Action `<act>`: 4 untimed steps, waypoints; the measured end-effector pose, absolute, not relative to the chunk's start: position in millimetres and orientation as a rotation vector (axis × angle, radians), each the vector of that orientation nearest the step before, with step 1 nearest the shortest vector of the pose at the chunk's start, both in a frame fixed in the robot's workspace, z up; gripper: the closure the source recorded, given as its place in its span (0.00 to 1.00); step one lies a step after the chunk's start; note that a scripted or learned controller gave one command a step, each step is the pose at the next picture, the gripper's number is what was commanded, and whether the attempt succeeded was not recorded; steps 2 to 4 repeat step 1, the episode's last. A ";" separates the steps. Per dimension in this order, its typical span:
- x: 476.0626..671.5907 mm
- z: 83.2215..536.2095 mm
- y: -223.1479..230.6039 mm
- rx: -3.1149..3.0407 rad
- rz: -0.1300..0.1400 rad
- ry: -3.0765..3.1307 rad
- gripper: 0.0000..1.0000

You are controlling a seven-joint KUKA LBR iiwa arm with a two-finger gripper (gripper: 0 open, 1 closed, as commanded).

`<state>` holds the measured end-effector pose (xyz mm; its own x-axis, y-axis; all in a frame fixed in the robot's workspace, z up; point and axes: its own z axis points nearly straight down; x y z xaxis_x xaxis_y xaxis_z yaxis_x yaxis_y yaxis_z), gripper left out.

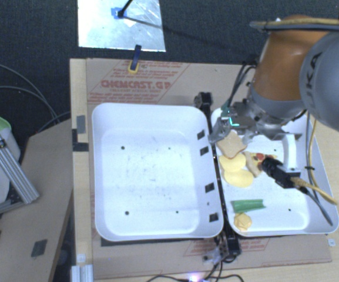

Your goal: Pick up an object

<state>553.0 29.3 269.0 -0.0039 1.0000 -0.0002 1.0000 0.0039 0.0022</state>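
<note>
Bread slice [231, 146] sits in the bin on the right [287, 217], near that bin's top left corner. It is close to the wall that the two bins share. The claw [227, 131] hangs right over it and looks like it touches the top edge of the slice. I cannot tell if the claw is open or shut, or if it has the slice.

There is not much room on the left of the slice, because the bin wall is just beside it. The big grey and orange arm [292, 69] covers the top part of this bin.

A round yellow piece [238, 174] lies just below the slice and touches it. A small red and yellow thing [258, 157] is just to the right. Lower down there is a green piece [248, 204], and a little yellow lump [242, 221] sits by the bottom wall. The white floor is bare to the right of the green piece.

The bin on the left [151, 169] shows a white floor with tiny dark specks. Both bins rest on a brown cardboard sheet [140, 84] with red letters, on the desk [43, 175]. A shiny silver sheet [122, 16] lies past it on the dark floor.
</note>
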 end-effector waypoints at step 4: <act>482.4 179.3 30.9 2.229 -0.013 2.228 0.00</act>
